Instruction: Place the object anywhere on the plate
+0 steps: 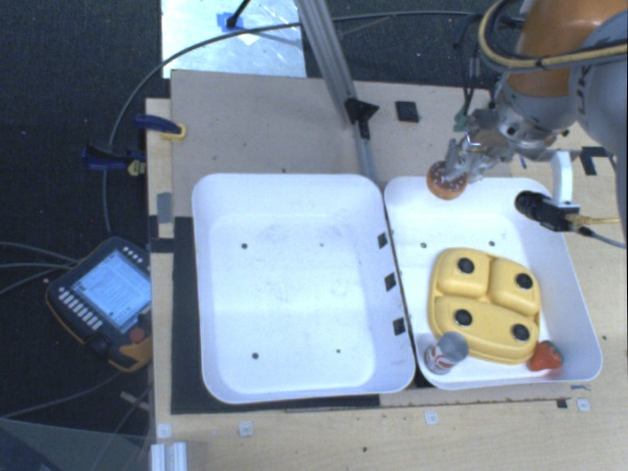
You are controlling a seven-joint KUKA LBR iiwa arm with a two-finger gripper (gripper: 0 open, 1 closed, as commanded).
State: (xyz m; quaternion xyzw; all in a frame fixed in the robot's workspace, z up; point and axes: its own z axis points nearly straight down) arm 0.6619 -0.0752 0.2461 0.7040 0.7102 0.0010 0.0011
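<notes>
The small round brown object (446, 183) sits at the top rim of the right bin (579, 307), at about twelve o'clock from the yellow plate (486, 305). It is directly under the gripper (457, 168), whose fingertips reach down to it; whether the jaws are clamped on it or merely touching cannot be told from this view.

The plate, yellow with several shallow compartments, lies in the lower half of the right bin, well apart from the object. At its seven o'clock corner stands a small grey-capped item (447, 349), touching or just beside the plate's edge. At its five o'clock corner lies a small red item (546, 358), against the bin's wall.

The left bin (294, 283) lies at nine o'clock from the plate, its wall meeting the right bin's. The arm (564, 27) comes in from about one o'clock, above the surface (255, 126).
</notes>
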